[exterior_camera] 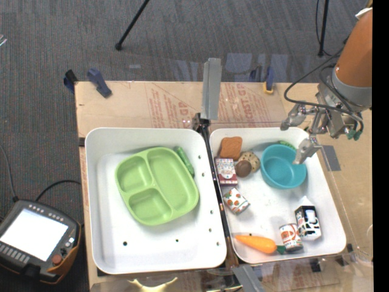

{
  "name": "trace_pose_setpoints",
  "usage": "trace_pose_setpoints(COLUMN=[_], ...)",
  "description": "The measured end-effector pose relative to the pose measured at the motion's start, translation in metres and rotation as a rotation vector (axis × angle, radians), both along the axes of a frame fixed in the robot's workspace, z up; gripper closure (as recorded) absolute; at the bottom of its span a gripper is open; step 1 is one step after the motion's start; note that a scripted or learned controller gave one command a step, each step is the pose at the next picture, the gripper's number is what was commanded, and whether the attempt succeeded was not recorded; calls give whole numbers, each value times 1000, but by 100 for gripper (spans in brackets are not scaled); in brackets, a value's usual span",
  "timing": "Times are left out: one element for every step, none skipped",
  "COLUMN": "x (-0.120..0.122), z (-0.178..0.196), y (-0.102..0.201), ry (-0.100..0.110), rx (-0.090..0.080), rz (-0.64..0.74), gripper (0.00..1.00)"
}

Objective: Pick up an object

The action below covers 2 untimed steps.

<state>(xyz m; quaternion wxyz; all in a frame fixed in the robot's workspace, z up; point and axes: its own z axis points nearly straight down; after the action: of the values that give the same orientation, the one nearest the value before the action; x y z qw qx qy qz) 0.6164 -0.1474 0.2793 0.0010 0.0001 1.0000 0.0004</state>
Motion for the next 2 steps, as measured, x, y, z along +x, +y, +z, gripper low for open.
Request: trace_pose_setpoints(x=[-52,30], z=[-163,-187], y=[-53,-40], ry=[14,-2], rx=[7,-1], rz=[172,232], gripper=[0,0])
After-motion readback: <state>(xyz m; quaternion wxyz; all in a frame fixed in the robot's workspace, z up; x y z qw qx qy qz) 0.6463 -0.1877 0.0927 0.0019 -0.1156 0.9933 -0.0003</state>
